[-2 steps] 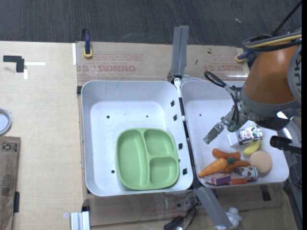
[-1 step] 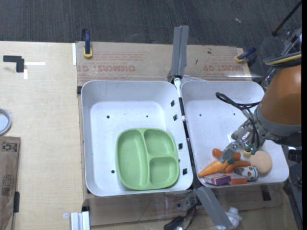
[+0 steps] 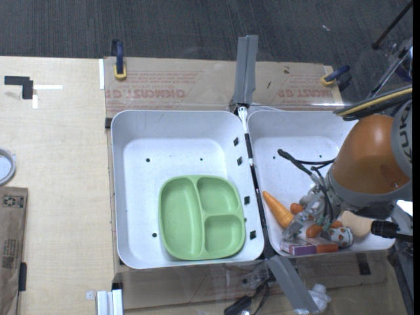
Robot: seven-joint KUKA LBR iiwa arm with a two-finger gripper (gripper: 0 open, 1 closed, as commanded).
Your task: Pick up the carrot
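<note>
An orange carrot [image 3: 277, 209] lies in the right bin [image 3: 289, 136], close to its left wall, with its thin end pointing up and left. My gripper [image 3: 303, 220] is low in the same bin, just right of the carrot's thick end, among a heap of small toys. The big orange wrist band [image 3: 367, 156] hangs over the bin's right side and hides what lies under it. Nothing shows plainly as held.
A green divided plate [image 3: 200, 216] sits in the left bin [image 3: 131, 176]. Around the gripper lie small orange pieces [image 3: 296, 208], a pink box [image 3: 303, 248], a speckled toy [image 3: 338, 235] and a beige piece [image 3: 357, 223]. A black cable [image 3: 295, 161] runs across the right bin.
</note>
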